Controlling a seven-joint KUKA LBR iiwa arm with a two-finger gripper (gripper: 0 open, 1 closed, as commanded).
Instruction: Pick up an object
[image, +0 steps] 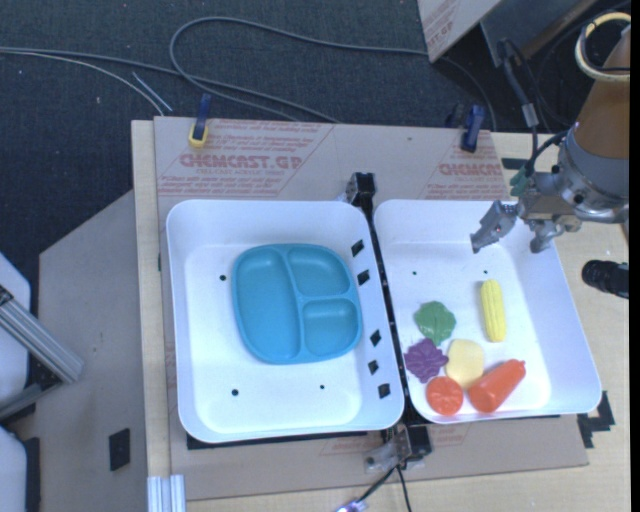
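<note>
Gripper (514, 232), fingers apart and empty, hangs above the right bin (572, 330); the tightly clustered toys risk a deflected or double grasp.

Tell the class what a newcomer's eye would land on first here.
First the blue divided tray, alone in the left bin. Next the bright toy food bunched at the right bin's near edge: corn, orange carrot, tomato. The gripper hangs open above that bin's far end.
</note>
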